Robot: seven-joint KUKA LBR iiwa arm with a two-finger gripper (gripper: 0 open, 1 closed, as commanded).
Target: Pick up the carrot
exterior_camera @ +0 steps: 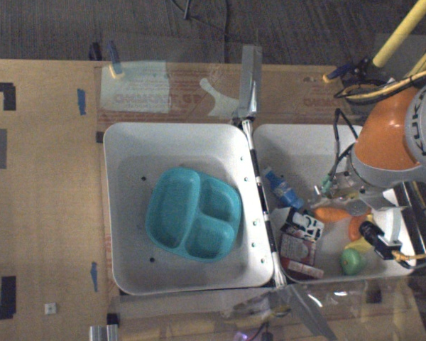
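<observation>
The carrot [331, 214] is a short orange piece lying flat in the right bin [298, 142], near its middle. My gripper [340, 192] hangs just above the carrot's far side, under the grey wrist and its orange band. From this angle the carrot appears to lie on the bin floor, and I see nothing lifted.
Around the carrot lie a blue object [280, 187], a black-and-white box [304, 225], a red-and-white packet [298, 253], another orange item [356, 226], a yellow piece [359, 246] and a green fruit [351, 261]. A teal divided plate [193, 214] sits in the left bin [128, 155].
</observation>
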